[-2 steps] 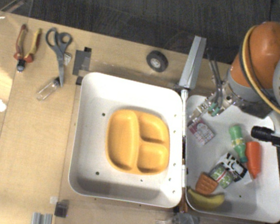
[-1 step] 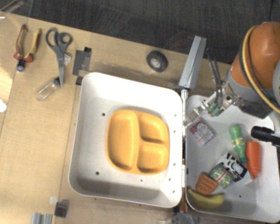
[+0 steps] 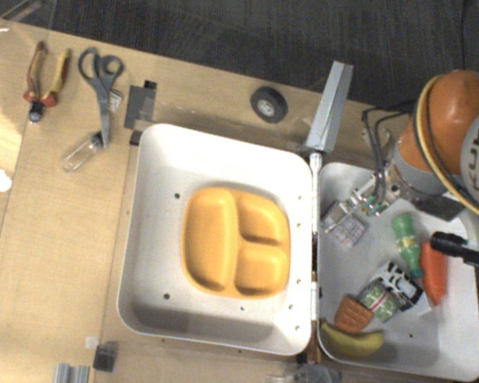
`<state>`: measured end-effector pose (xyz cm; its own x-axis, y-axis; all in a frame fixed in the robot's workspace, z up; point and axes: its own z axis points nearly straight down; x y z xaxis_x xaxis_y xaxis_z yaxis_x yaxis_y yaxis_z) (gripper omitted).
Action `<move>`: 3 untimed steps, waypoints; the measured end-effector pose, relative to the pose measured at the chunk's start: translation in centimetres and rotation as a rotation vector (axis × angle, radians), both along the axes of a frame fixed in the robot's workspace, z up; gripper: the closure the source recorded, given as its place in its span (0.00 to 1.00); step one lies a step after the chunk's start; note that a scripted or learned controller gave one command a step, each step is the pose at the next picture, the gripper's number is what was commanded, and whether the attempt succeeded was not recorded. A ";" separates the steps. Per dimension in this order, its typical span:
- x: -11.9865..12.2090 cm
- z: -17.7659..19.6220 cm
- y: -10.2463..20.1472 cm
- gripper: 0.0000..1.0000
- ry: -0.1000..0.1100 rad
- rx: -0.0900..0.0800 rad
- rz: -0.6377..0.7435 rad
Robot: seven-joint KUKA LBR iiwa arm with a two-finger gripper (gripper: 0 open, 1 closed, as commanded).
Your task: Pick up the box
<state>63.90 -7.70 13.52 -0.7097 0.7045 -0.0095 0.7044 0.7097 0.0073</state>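
Our hand [image 3: 368,200] hangs over the far left corner of the right bin [image 3: 466,364], just above a small clear object [image 3: 344,221]; whether it is open or closed we cannot tell. The box [image 3: 383,297], a small printed carton, lies nearer the middle, wedged among a green bottle [image 3: 405,241], an orange carrot-shaped toy [image 3: 434,271], a brown ridged piece [image 3: 352,313] and a banana [image 3: 351,340]. Such crowding could make us grab a neighbour or knock the glossy carton aside. The left bin [image 3: 152,217] holds a smooth yellow divided tray [image 3: 237,241].
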 end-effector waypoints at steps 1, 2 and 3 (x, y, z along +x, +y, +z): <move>-2.6 -4.6 -2.6 0.00 -0.002 0.003 -0.189; 1.3 -4.8 -3.7 0.00 0.003 0.004 -0.395; 1.7 -3.4 -3.6 1.00 -0.009 0.004 -0.388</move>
